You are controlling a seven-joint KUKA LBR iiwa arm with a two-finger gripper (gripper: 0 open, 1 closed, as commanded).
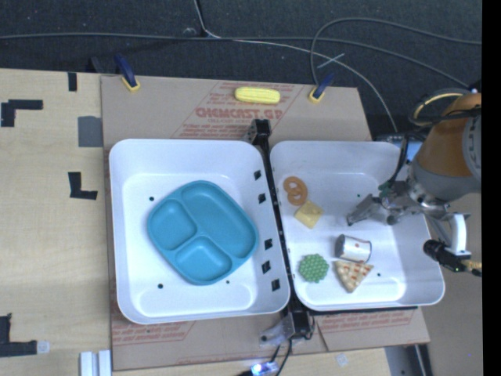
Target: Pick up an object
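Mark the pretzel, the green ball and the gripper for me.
pretzel (294,189), camera view, on its ring.
green ball (314,268), camera view, on its middle.
gripper (354,218), camera view, between its fingertips.

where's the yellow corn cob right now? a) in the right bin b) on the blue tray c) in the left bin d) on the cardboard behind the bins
d: the yellow corn cob lies on the cardboard behind both white bins, apart from the blue divided tray in the left bin.
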